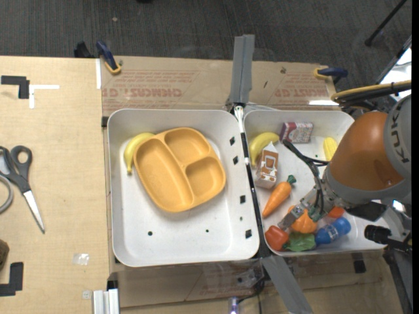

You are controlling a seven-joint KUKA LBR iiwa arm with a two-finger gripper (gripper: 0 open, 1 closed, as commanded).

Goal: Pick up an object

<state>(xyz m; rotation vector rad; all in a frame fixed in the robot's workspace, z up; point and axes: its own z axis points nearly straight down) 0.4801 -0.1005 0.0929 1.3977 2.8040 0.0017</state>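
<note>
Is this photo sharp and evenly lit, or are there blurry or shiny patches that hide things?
In the camera view, light is soft and even; the yellow divided plate and scissors look crisp. The orange band on the arm is large and slightly soft, hiding part of the right bin. The white bin floors are bright but not washed out. Shadows are faint.

Red mirrored print on the cardboard sheet [171, 84] is illegible; arm housing [400, 133] shows "KU".
</note>
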